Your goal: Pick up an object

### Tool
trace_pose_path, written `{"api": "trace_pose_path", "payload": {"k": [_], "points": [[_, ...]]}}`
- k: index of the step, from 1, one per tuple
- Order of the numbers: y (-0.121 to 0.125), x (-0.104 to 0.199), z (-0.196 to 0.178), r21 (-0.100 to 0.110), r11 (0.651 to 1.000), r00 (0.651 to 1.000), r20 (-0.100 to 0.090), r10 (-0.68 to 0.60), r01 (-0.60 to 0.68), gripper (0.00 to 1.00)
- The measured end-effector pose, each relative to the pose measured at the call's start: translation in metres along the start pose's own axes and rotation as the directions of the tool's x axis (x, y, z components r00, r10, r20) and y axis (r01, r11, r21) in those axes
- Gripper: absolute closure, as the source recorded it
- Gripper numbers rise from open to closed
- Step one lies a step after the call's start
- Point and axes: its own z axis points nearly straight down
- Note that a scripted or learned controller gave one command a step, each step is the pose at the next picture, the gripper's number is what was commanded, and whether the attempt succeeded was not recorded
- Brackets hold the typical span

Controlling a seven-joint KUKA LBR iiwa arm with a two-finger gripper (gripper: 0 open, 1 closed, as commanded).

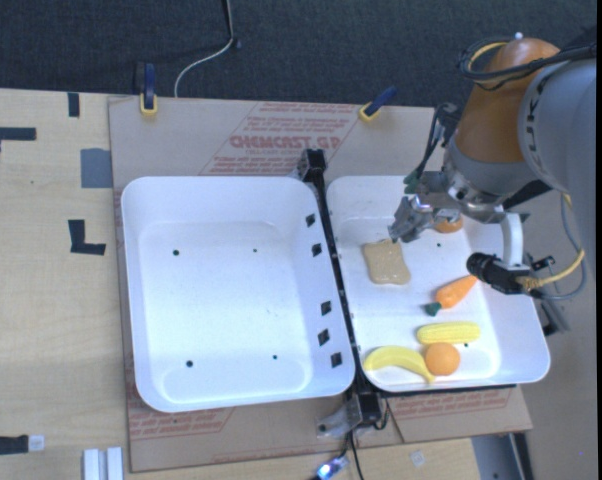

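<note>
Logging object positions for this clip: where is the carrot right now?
The carrot lies in the right bin, near its right edge, just above the corn.

Wooden bench [41, 298] bears cardboard sheet [271, 138] under two white bins [141, 208]

The arm [541, 88] runs off the frame at three o'clock and half hides an orange object [447, 224] beneath its wrist.
</note>
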Motion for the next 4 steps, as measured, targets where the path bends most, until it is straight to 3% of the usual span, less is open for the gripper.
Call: {"api": "trace_pose_path", "payload": {"k": [1,4], "points": [[-0.060,0.033,0.006,0.001,1.000,1.000,-0.003,0.004,-0.004,1.00],[-0.057,0.032,-0.023,0.000,1.000,1.000,-0.002,0.003,-0.003,1.00]]}}
